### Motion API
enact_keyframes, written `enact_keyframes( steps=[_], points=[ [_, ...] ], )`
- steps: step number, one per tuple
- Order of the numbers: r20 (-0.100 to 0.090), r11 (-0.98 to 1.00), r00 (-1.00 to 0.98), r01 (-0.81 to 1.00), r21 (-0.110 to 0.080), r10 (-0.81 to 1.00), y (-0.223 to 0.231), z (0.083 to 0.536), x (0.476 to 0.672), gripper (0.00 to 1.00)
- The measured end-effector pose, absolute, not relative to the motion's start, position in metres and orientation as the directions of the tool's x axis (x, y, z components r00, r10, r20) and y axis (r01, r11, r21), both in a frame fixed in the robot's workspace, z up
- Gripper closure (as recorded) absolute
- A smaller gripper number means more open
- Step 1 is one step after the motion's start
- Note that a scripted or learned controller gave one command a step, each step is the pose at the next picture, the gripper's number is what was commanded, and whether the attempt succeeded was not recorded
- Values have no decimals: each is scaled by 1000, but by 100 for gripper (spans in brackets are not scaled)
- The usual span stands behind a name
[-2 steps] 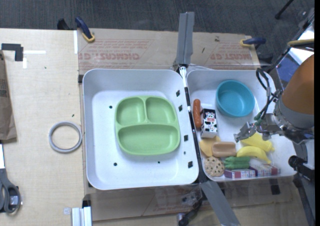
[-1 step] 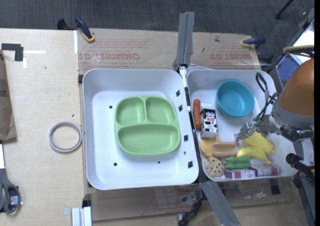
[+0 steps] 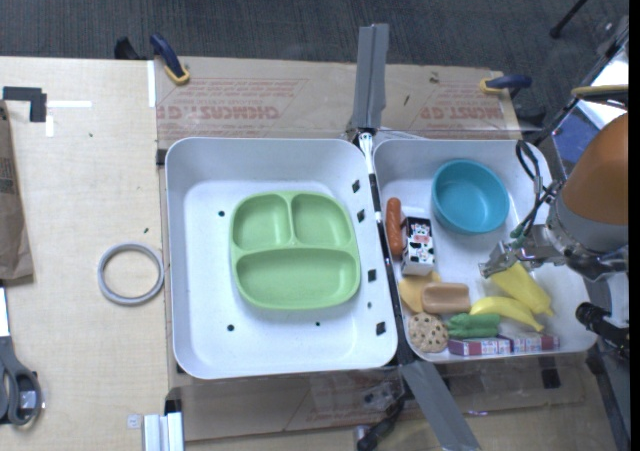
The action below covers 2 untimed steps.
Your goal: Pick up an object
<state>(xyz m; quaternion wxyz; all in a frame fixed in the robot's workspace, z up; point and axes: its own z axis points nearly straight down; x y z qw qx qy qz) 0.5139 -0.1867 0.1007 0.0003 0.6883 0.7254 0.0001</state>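
Note:
The right bin (image 3: 408, 165) holds a blue bowl (image 3: 470, 197), a red sausage (image 3: 394, 223), a small milk carton (image 3: 419, 243), a tan bread piece (image 3: 446, 296), a cookie (image 3: 428, 333), a green vegetable (image 3: 478, 322), a yellow banana (image 3: 522, 289) and a pink box (image 3: 502, 344). My gripper (image 3: 499, 261) hangs low over the bin's right side, just above the upper left end of the banana and below the bowl. Nothing visibly sits in it. The arm's orange band (image 3: 607, 174) rises behind it at the right edge.
The left bin (image 3: 186, 239) carries a green divided plate (image 3: 295, 249). On the bench to the left lie a grey tape ring (image 3: 131, 272), scissors (image 3: 17, 395) and a brown bag (image 3: 12, 209). Clamps (image 3: 170, 59) hold the cardboard at the back.

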Motion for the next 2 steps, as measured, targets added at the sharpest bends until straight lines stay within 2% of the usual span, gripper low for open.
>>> enact_keyframes(
  steps=[1,2],
  points=[
    [-1,157,-157,988,-1,988,-98,188,528,100],
    [1,20,-20,1000,-3,1000,-107,184,489,100]
  ],
)
